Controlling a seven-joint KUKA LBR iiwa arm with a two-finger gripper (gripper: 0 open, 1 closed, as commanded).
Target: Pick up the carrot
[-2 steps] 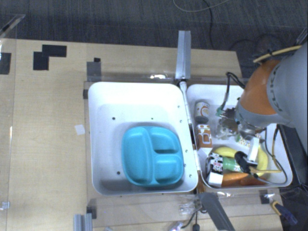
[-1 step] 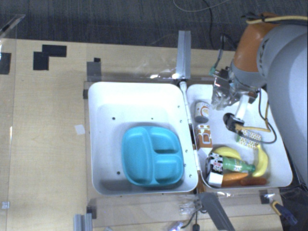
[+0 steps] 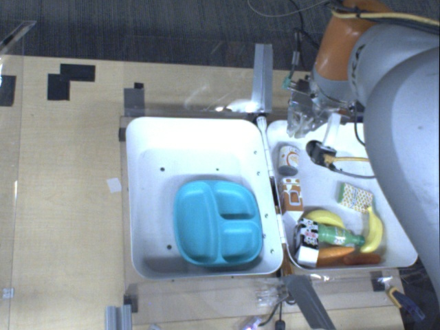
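Not yet begun, by the look of it. Long orange carrot [image 3: 338, 255] lying at the near end of the right shallow white bin [image 3: 405, 256], under a green bottle [image 3: 339, 238], well apart from the jaws [image 3: 303, 124]. Jaw state impossible to tell. Approach, descent and grasp all left.

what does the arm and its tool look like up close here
The arm is bulky and smooth, light grey, with a rounded orange band above the wrist. The tool is a small metallic silvery assembly with dark fittings. Thin black cables loop behind it.
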